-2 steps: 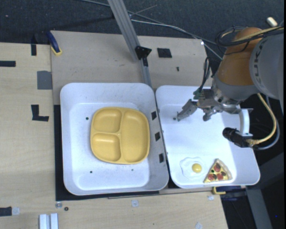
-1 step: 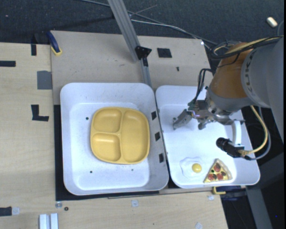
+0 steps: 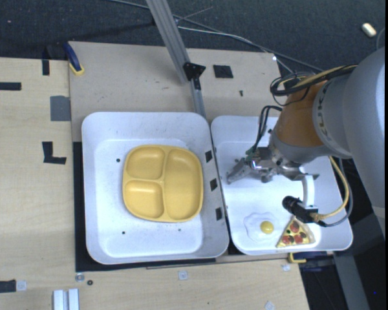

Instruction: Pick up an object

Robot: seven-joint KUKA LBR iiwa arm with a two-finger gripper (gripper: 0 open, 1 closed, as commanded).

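A toy fried egg (image 3: 262, 225) lies at the front of the right bin (image 3: 233, 134). A toy pizza slice (image 3: 295, 233) sits just to its right, near the bin's front right corner. My gripper (image 3: 238, 171) hangs low over the left middle of the right bin, pointing toward the divider between the bins. It is behind and to the left of the egg, apart from it. Nothing shows in the gripper. A yellow divided plate (image 3: 163, 183) rests in the middle of the left bin (image 3: 97, 173).
The arm's grey body and orange band (image 3: 301, 124) cover the right bin's back right part. Cables (image 3: 330, 208) loop over its right side. A slanted metal pole (image 3: 174, 37) rises behind the bins. Wooden bench with black tape marks lies to the left.
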